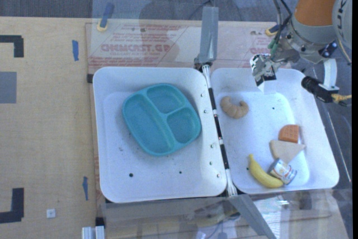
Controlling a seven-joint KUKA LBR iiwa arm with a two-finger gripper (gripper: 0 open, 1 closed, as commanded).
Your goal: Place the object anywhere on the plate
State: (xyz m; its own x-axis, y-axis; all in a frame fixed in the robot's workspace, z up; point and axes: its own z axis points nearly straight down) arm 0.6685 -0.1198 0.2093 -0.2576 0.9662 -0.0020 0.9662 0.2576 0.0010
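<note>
The gripper [262, 71] hangs over the right bin [313, 115] near the croissant [234, 107], its grip too small to tell.

bins [112, 176]: 2 | plate [161, 119]: 1 | croissant [234, 107]: 1 | banana [262, 172]: 1 | can [282, 170]: 1 | orange wedge [290, 133]: 1 | pale wedge [286, 149]: 1

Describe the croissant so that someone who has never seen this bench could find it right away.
Look in the right white bin, at its upper left near the divider. The croissant lies there alone, a tan curved pastry, well apart from the banana, can and wedges clustered at the bin's lower right.
</note>
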